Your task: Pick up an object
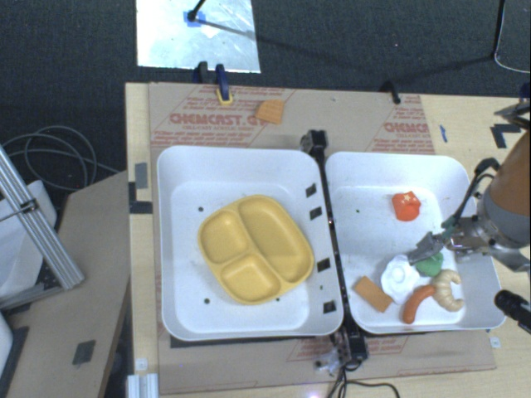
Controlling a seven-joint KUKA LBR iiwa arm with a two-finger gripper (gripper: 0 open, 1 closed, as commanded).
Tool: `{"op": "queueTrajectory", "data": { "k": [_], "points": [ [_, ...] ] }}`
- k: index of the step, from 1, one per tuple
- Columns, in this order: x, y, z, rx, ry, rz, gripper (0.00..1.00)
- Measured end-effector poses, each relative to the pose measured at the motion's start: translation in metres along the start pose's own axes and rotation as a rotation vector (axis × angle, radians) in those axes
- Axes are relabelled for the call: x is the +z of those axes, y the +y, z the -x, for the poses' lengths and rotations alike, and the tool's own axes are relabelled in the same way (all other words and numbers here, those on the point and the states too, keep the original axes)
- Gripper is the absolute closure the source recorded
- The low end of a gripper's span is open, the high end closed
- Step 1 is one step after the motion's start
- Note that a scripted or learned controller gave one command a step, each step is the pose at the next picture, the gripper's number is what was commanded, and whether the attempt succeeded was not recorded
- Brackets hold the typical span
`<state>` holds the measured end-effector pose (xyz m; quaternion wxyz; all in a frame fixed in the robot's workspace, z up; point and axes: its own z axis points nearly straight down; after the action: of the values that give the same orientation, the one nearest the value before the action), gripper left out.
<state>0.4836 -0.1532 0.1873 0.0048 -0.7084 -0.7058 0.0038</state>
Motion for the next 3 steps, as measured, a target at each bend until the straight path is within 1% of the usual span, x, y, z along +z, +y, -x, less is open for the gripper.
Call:
{"op": "queueTrajectory", "data": {
  "k": [1, 2, 3],
  "points": [
    [0.106, 0.078, 0.008, -0.011, -0.004, 0.017, 0.00],
    [0.101, 0.102, 0.039, -0.005, -0.004, 0.017, 0.00],
    [0.103, 0.038, 0.054, -0.001, -0.001, 0.009, 0.00]
  ]
}}
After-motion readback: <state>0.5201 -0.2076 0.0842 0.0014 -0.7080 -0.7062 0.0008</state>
